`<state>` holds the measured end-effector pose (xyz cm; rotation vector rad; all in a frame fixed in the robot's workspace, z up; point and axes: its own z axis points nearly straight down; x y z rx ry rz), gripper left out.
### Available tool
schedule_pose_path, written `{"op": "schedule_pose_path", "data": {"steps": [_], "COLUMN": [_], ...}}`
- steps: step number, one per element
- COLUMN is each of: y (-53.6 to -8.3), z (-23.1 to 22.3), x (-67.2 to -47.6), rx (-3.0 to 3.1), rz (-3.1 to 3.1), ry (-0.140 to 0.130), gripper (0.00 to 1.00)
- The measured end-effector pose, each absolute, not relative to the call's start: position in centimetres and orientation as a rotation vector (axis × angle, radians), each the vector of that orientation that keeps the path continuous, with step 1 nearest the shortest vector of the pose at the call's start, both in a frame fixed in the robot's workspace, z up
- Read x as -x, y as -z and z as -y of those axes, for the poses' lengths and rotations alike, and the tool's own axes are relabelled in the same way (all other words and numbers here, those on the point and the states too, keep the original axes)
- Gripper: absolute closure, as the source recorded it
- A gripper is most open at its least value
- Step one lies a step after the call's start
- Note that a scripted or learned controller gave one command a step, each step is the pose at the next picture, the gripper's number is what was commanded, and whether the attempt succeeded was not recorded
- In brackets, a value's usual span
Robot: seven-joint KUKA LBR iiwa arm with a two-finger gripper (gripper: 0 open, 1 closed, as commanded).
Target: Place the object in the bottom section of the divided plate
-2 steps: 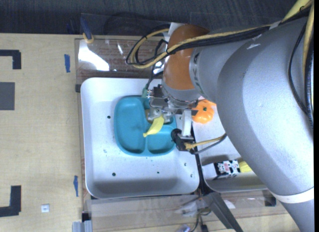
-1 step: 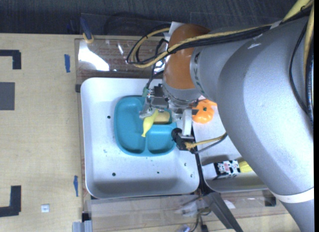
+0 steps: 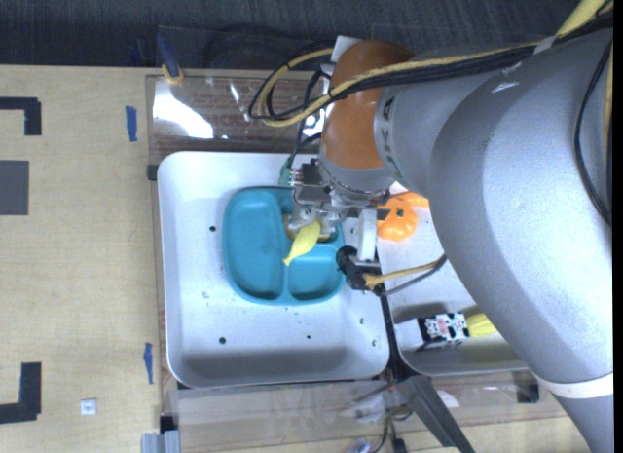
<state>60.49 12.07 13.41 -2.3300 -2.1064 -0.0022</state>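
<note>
A blue divided plate point(image 3: 255, 246) lies in the left white bin point(image 3: 195, 324), with one large section on its left and smaller sections on its right. My gripper point(image 3: 308, 223) hangs over the plate's right side, near the divider. Its fingers are shut on the upper end of a yellow banana-shaped object point(image 3: 301, 244). The object slants down and to the left over the ridge between the sections. The grey arm with its orange band point(image 3: 355, 130) covers the plate's upper right part.
An orange pumpkin-like toy point(image 3: 403, 217) sits in the right bin, just right of the wrist. A small black-and-white and yellow item point(image 3: 454, 326) lies lower in that bin. Yellow cables loop above the left bin's far rim.
</note>
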Motion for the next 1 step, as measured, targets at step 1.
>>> {"op": "schedule_pose_path", "data": {"steps": [1], "y": [-11.04], "z": [-14.17], "x": [-64.88], "rx": [2.182], "rz": [2.272], "ry": [0.012], "gripper": [1.00]}}
